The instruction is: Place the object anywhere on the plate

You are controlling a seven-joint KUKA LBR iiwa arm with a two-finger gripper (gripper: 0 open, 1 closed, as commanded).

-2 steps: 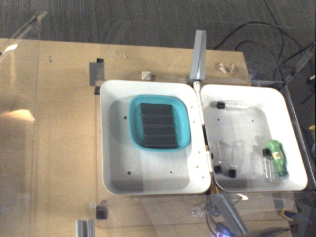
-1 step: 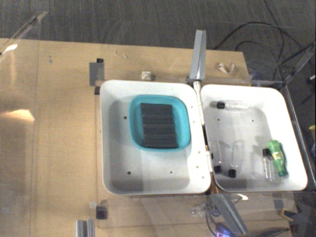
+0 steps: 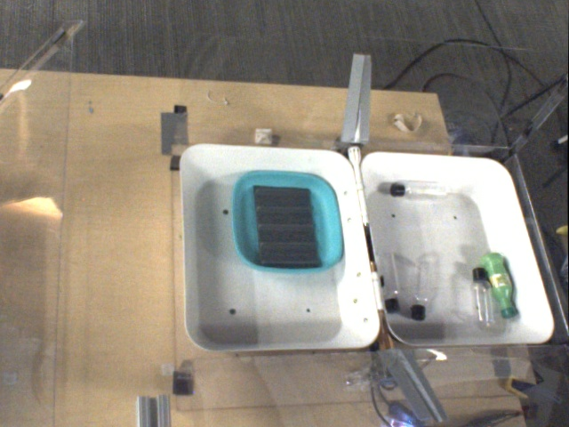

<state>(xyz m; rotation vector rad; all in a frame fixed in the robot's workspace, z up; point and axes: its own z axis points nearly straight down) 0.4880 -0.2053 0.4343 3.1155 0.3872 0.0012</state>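
I see the teal plate (image 3: 287,221) with its dark ribbed insert in the left bin (image 3: 204,318), and the clear vials and a green bottle (image 3: 499,283) scattered in the right bin (image 3: 444,229). I would take the green bottle squarely across its body, lift clear of the divider, then lower gently. I cannot tell the hand's state or how the bottle lies to it.

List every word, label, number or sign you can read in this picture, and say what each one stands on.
No text can be read.
Green bottle in the right bin: any label is too small and blurred to read.
Clear vials, such as the one at the bin's back: no lettering can be made out.
Teal plate and the dark ridged block on it: no markings show.
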